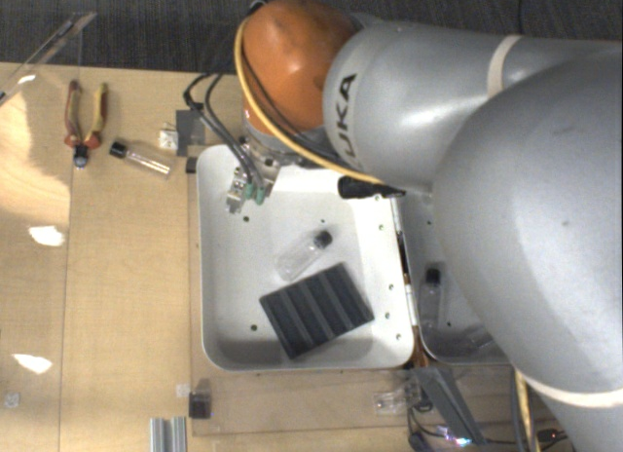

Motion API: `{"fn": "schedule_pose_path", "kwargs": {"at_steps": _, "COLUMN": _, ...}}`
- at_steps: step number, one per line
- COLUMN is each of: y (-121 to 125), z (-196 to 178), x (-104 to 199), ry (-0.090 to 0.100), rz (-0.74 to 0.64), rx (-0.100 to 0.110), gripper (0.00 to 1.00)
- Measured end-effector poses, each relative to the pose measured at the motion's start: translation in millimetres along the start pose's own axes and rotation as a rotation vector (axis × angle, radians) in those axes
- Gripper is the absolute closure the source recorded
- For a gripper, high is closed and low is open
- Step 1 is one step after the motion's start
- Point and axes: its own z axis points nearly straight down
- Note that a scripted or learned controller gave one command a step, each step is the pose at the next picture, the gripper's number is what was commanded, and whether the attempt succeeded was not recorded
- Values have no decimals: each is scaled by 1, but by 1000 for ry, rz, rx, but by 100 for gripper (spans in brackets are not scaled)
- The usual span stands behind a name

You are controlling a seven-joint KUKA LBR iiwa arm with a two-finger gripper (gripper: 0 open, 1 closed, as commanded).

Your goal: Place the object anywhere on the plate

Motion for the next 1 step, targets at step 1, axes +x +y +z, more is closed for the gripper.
{"fn": "schedule_pose_path", "kwargs": {"at_steps": 1, "y": 7, "z": -122, "x": -16, "ry": -5, "rz": -85, "rx": -2, "gripper": 100}}
